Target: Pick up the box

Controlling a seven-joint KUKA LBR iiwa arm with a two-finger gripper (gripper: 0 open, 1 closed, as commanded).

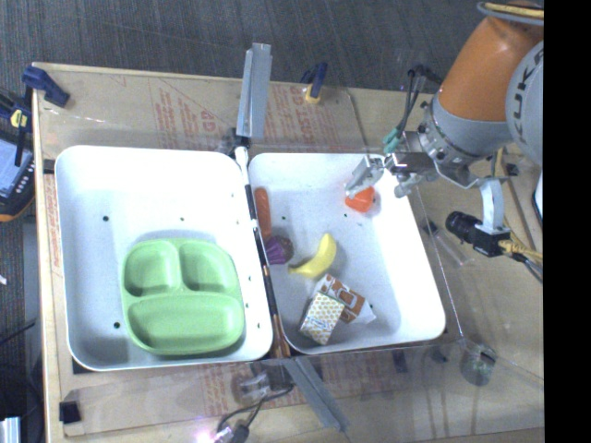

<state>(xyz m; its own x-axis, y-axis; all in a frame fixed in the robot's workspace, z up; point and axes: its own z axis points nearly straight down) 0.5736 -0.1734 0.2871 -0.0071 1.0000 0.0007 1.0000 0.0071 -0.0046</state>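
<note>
The box [332, 310] sits untouched near the front rim, so I must bring my gripper [380, 168], fingers spread and empty, down to it.

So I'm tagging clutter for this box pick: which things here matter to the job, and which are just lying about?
For the job:
- box, near the right bin's front
- gripper, above the bin's far side

Lying about:
- banana
- orange piece, by the gripper
- purple item
- sausage
- green tray, in the left bin
</note>
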